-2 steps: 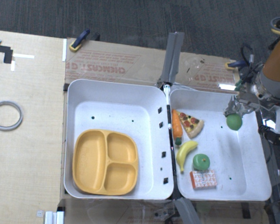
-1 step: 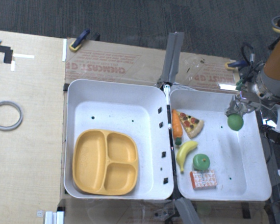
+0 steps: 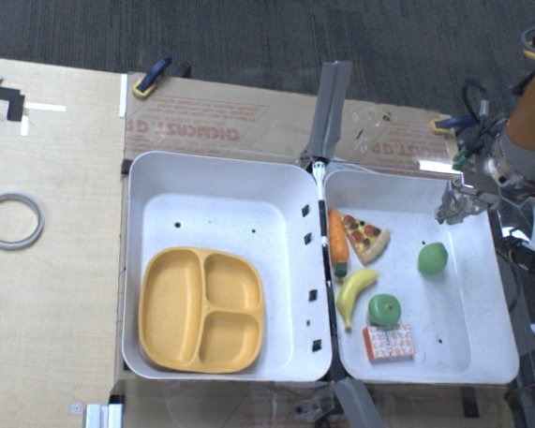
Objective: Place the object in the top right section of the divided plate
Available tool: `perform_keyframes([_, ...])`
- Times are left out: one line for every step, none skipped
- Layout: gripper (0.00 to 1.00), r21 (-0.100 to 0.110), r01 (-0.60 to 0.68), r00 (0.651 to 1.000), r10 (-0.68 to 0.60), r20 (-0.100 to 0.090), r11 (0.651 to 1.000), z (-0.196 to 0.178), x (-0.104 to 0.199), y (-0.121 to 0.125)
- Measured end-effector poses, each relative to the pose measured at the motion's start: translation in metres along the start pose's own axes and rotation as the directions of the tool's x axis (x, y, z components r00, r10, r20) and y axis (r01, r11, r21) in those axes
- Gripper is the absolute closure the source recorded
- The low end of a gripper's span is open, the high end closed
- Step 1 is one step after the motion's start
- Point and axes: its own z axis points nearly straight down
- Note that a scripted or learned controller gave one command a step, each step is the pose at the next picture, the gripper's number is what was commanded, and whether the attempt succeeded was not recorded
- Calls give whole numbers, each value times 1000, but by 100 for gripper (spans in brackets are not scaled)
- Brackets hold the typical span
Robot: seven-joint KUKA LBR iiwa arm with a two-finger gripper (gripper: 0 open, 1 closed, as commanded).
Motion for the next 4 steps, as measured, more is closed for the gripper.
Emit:
perform_keyframes([100,6,4,1000,-4,3,1000,-5,0,0])
perform_keyframes([100,12,7,1000,-7,5,1000,-10,0,0])
perform_keyframes([100,17,11,1000,-11,7,1000,-15,-1,1])
perform_keyframes([100,24,14,1000,-14,10,1000,-19,-1,1])
